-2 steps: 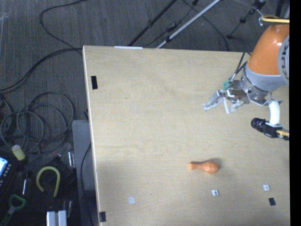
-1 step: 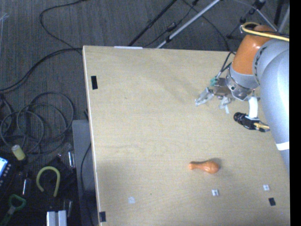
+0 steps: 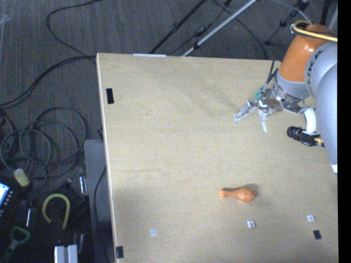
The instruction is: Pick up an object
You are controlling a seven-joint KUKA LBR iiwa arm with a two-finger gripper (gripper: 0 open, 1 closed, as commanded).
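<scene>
The gripper (image 3: 253, 114) is hanging over the bare wooden board (image 3: 175, 147) toward its right side, closer to the far edge than to the near one. Its two thin fingers are standing spread apart, one pointing left and slightly down, the other pointing nearly straight down, and nothing is sitting between them.

The only loose thing on the board is a small orange object (image 3: 239, 194), shaped like a little gourd or pear with a round bulb and a narrow neck. It is lying flat, well apart from the gripper, toward the near edge and a little left of the point under the fingers. So the object is sitting almost straight toward the near edge from the jaws, with only a slight shift to the left needed.

Its long axis is running roughly parallel to the near edge, neck pointing left and bulb pointing right. To my eye that is asking for the fingers to close across the short width, one on the far side and one on the near side, probably at the bulb or just beside it where the body is thickest. Whether the wrist is needing a turn for that I cannot judge from this slant.

A few small square markers are lying near the right near corner, clear of the object.
</scene>
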